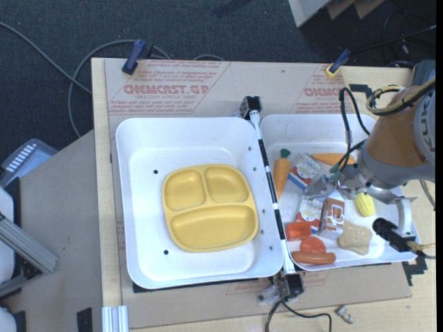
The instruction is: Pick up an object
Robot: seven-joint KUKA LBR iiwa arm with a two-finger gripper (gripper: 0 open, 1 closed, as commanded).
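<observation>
Reaching in from the right of the frame, the gripper (331,180) hangs low over the middle of the right bin (302,125), among a crowd of toy foods. Whether it is clenched or released cannot be told, since the arm's grey wrist and orange band cover it from above. Just left of it lie small snack packets (304,169), and a carrot (281,171) stands lengthwise against the bin's left wall. Below the gripper sits a brown and white carton (333,216), with a pale slice of bread (354,238) to its right and a yellow corn piece (364,204) just above that. A red sausage (313,257) lies along the bin's lower edge. At centre frame, the left bin (138,144) holds a yellow divided plate (210,207).
</observation>
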